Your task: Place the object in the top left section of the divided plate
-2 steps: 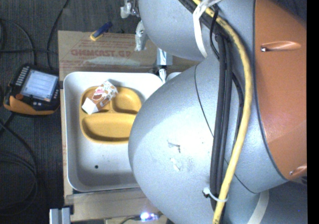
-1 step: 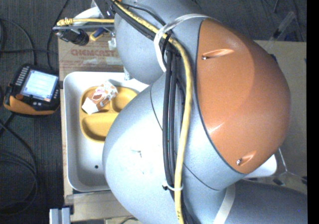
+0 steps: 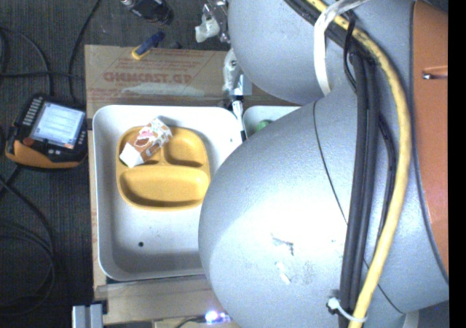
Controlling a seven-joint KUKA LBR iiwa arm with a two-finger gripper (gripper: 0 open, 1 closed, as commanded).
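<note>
A yellow divided plate [image 3: 164, 181] is seen in the left white bin [image 3: 145, 250], set toward that bin's 12 o'clock side. A small wrapped packet [image 3: 145, 141], white with red and brown print, is found in the plate's section at 10 o'clock, the top left one. It lies tilted, and its white end overhangs the plate's rim toward 9 o'clock. The plate's other sections are seen bare.

The grey arm [image 3: 306, 195] is spread across the view from 12 o'clock round to 6 o'clock, and much of the right bin [image 3: 280, 114] is covered by it. A small green thing [image 3: 261, 126] is glimpsed at that bin's uncovered corner; what it is cannot be made out.

The gripper [image 3: 231, 84] is seen just above the gap between the two bins, at 2 o'clock from the plate and well apart from the packet. Whether the claw is released or clenched cannot be told.

A brown cardboard sheet [image 3: 164, 75] with red lettering lies at 12 o'clock from the left bin. A teach pendant [image 3: 47, 133] with a lit screen rests at 9 o'clock on the dark floor.
</note>
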